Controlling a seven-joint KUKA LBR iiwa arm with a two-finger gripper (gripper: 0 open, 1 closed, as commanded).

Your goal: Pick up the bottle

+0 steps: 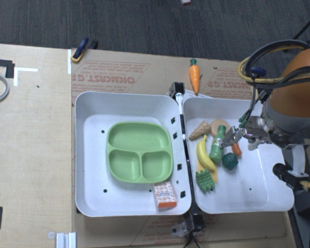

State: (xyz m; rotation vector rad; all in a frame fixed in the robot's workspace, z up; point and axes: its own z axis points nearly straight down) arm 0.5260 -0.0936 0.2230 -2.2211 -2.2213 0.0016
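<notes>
two white bins sit side by side on the table (29,156). the left bin (84,184) holds a green divided plate (139,152) and a small orange carton (165,195). in the right bin (254,198), the green bottle (216,145) stands among a banana (204,153) and other toy food. the claw (233,137) hovers just right of the bottle's top, fingers seemingly apart with nothing between them. this looks like the approach step; next it must shift slightly left, descend and close.

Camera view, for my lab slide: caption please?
End effector poised at a green bottle among toy food in the right bin; green divided plate in the left.
</notes>
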